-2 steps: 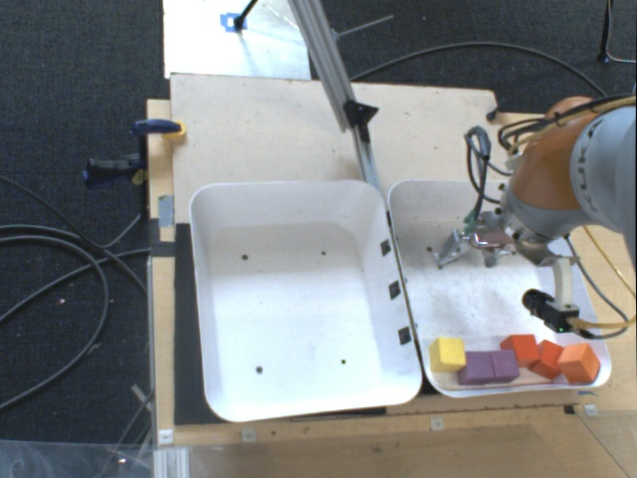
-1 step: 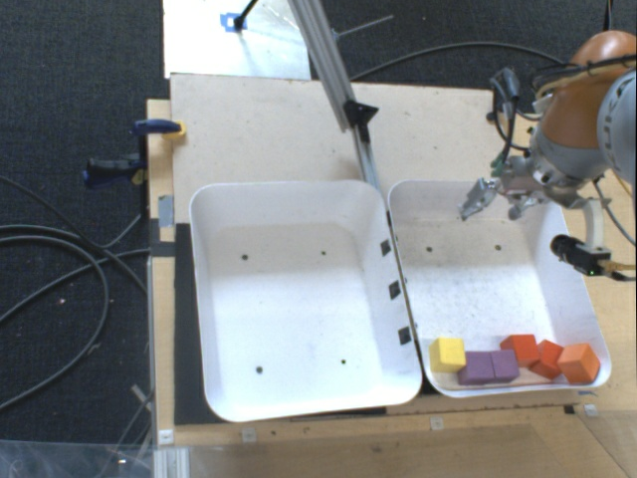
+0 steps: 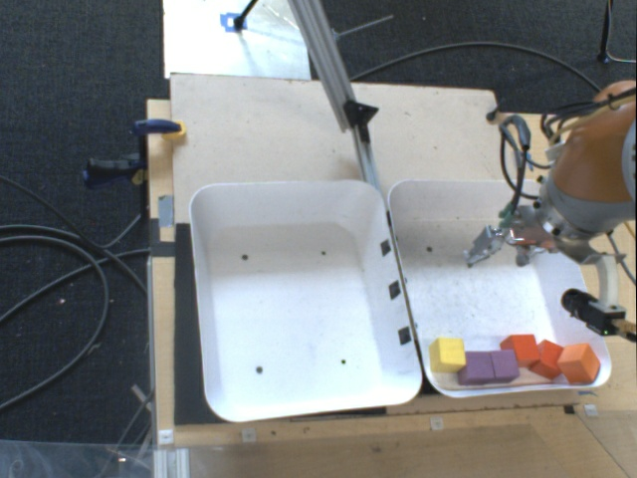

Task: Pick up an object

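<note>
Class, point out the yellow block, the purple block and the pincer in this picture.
yellow block (image 3: 447, 354), camera view, on its top face.
purple block (image 3: 488, 366), camera view, on its top face.
pincer (image 3: 482, 249), camera view, at its fingertips.

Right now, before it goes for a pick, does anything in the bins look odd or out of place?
Nothing looks spilled or damaged. All the blocks are crowded along the near edge of the right bin: yellow block, purple block, red blocks and orange block. The gripper hangs above that bin's bare middle, away from them.
</note>
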`<act>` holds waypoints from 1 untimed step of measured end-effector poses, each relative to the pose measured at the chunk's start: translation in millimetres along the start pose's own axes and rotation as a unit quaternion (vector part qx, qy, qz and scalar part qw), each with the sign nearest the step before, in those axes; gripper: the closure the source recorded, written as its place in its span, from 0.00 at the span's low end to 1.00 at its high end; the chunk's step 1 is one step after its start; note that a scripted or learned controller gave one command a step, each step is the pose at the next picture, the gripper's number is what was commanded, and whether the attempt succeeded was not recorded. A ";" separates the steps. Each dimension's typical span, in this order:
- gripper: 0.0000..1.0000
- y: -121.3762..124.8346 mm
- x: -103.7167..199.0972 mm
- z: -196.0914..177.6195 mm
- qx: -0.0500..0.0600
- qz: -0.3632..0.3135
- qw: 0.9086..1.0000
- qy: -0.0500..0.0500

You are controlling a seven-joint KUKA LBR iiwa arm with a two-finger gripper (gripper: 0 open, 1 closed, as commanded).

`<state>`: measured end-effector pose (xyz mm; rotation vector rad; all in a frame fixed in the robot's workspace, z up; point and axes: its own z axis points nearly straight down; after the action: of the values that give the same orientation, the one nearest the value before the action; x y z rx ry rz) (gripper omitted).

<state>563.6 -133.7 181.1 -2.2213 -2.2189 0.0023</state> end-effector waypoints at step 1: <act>0.00 3.0 0.0 0.1 -0.002 -0.001 1.000 0.000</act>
<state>566.6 -133.7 181.1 -2.2214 -2.2241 -0.0019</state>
